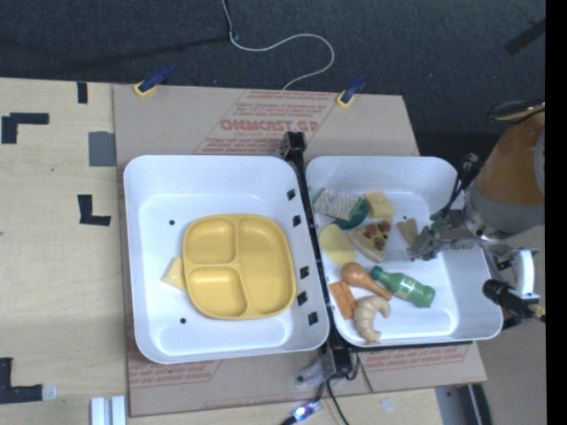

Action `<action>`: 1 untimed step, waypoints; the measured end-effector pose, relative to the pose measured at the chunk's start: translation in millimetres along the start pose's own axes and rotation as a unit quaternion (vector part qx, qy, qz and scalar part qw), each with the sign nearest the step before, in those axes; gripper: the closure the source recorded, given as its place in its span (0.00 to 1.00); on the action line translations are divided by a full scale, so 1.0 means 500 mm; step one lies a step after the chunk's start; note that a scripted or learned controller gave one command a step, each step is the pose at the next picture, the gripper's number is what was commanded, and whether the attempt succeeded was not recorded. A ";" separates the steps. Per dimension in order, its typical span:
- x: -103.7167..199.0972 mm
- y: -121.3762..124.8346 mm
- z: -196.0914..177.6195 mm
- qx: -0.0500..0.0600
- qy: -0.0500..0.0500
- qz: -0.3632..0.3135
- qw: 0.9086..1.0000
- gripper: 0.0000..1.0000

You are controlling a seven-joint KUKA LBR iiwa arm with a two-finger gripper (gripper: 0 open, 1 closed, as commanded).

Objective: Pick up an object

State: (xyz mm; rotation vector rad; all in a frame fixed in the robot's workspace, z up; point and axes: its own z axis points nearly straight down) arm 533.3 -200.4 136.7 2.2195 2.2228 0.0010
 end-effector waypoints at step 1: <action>0.007 -0.015 -0.115 -0.001 0.000 0.000 1.000 1.00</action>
